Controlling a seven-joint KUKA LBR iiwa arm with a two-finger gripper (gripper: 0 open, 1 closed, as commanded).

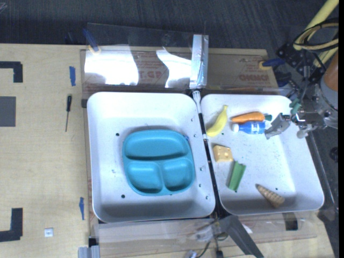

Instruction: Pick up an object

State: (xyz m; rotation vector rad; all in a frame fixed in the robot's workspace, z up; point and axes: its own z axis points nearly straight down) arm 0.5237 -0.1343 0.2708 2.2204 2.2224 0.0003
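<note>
Now, hanging low over the right bin (314, 190), just beside the right end of the blue bottle (251, 127): the tool (277, 126). Cannot tell from this slanted view whether spread or pressed together; no object visibly pinched in it. Probably aiming at the bottle, or at the carrot (247, 117) lying just behind the bottle and seemingly touching it. Because of this crowding, better to choose one target and keep to it. For the bottle, turn the wrist to close across the short width, not along the length, and come down over the middle, not over the end, to avoid tipping or rolling. Expect a round, smooth body, so descend fully before closing, and close slowly. Watch for the carrot getting caught together with it, or pushed toward the banana (217, 121) by the bin wall. If too tight there, consider an easier piece lying apart: the green block (235, 177) near the middle of the bin, the yellow cube (222, 153) just behind it, or the cone (270, 195) toward the near edge. For these, approach straight from above and centre well. After closing, lift slowly and straight up, clear of the rim, and check for something really held before moving away. Leave alone the left bin (102, 144) with the blue tray (157, 161).
</note>
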